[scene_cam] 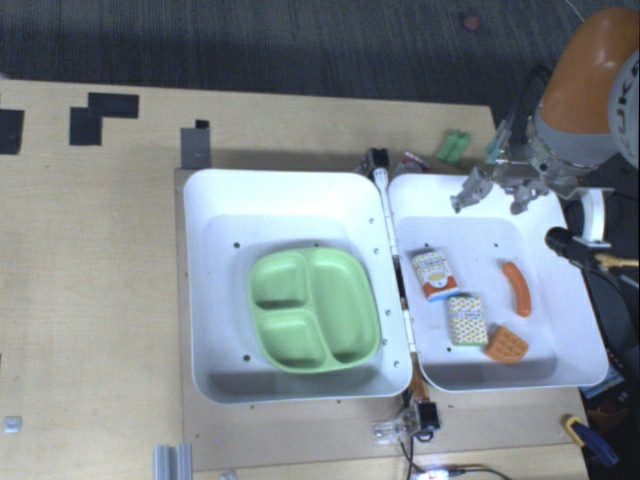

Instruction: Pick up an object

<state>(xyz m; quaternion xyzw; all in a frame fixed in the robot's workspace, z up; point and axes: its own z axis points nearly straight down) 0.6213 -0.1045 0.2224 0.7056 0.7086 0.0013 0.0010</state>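
Camera view: gripper point(497, 196) hanging with fingers spread and nothing between them, over the right bin point(560, 373) toward its twelve o'clock rim; the pick is not yet begun. Candidates lying in that bin: glossy snack packet point(432, 273) near centre, patterned pouch point(467, 319) at six o'clock, ridged orange waffle point(507, 346) just beside it, smooth sausage point(516, 288) at three o'clock. Left bin point(215, 268) carrying a matte green divided plate point(314, 308). Pale wooden counter point(90, 298) lying beneath.

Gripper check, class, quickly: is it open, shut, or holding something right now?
Gripper: open, fingers spread, holding nothing, above the far end of the right bin.
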